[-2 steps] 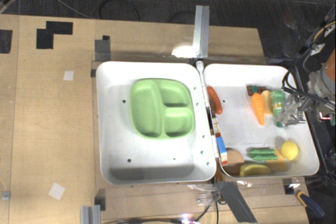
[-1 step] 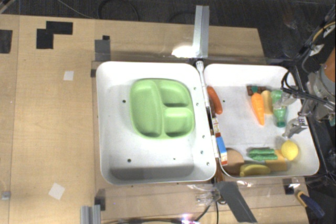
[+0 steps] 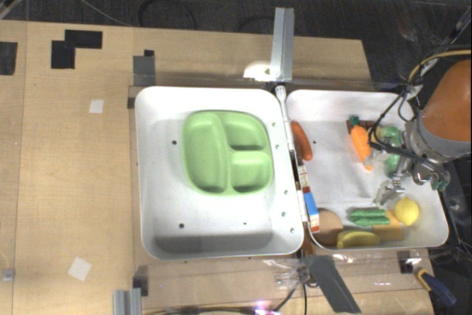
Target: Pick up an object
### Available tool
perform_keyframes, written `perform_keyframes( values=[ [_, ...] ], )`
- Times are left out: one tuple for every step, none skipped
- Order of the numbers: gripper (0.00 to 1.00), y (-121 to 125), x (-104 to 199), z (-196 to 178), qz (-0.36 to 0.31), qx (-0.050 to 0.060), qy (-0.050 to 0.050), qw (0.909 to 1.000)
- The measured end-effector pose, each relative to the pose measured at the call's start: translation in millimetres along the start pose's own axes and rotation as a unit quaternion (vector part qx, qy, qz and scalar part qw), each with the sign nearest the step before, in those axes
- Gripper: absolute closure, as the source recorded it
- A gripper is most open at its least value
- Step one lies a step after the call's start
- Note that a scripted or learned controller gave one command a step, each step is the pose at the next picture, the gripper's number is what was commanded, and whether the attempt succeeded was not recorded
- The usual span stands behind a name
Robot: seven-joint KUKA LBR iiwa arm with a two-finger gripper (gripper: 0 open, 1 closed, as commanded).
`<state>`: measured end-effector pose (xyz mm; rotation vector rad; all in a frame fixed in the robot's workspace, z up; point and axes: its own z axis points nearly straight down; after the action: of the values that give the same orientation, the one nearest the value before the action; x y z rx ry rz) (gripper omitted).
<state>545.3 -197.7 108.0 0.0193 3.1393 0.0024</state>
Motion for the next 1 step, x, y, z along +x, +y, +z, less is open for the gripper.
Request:
perform_keyframes(
  values=[
    [0.00,20.6,16.9,17.6,0.059,0.003,-0.007,0.9982]
  ],
)
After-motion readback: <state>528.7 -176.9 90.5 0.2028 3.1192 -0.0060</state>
